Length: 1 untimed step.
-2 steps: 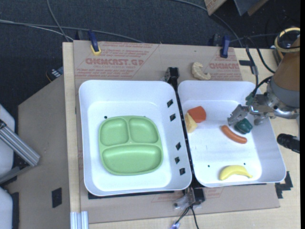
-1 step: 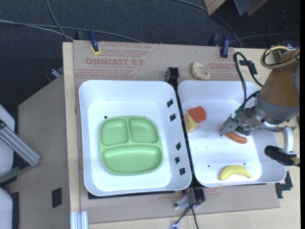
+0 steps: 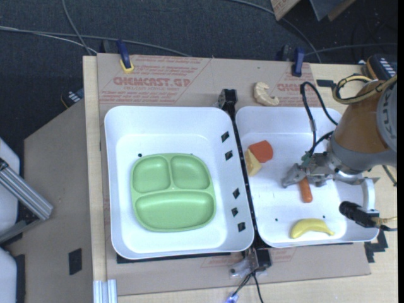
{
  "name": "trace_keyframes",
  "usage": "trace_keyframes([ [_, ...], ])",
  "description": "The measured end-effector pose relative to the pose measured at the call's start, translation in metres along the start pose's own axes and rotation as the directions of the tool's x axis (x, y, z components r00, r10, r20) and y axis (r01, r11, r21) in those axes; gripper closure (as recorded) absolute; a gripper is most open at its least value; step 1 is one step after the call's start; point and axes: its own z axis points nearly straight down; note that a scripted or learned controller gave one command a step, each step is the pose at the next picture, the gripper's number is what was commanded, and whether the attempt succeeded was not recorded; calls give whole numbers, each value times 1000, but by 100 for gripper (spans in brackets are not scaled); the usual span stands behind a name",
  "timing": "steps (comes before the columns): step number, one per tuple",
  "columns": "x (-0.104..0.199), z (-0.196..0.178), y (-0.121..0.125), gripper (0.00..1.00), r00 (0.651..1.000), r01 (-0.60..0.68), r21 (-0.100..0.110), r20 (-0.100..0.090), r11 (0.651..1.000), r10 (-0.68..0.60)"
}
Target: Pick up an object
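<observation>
I take the small orange carrot-like piece as my target: it lies directly under the claw, its long axis running up-and-down in the camera view, slightly tilted. I can't tell whether the claw is apart or together. The banana sits below the claw, the orange block to its left, in the right bin.

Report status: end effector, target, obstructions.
End effector low in right bin, over orange stick. Grasp unconfirmed. Banana and red block nearby, apart.
</observation>
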Motion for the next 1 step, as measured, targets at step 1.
trace_keyframes([
  [1,0,-14,1,100,1000,0,-5,1,1000,0],
])
